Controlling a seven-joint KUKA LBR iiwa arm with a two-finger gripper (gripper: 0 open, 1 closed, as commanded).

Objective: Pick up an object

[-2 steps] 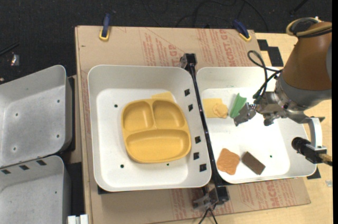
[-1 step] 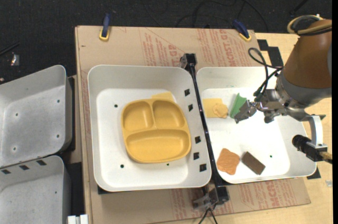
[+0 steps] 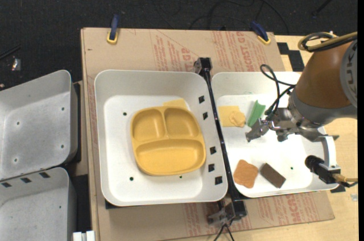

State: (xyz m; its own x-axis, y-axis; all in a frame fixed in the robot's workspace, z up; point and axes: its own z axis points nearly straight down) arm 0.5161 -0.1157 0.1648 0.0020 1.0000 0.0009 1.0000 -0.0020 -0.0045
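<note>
Now | arm (image 3: 324, 86) low over right bin (image 3: 296, 186) | pincer (image 3: 257, 133) state unclear

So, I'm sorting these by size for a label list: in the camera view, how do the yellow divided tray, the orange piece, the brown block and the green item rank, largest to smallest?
1. Yellow divided tray, by far the largest.
2. Orange piece.
3. Brown block and green item: these look about alike, and the green one seems partly hidden by the arm, so I won't rank them.

Both bins (image 3: 114, 120): smooth white plastic, slight sheen. Divided tray (image 3: 168, 140): yellow plastic, semi-gloss. Desk (image 3: 148, 49) topped with matt brown cardboard, printed red. Arm band (image 3: 324, 78): glossy orange. Brown block (image 3: 273, 175) matt; orange piece (image 3: 245, 173) rough-textured.
</note>
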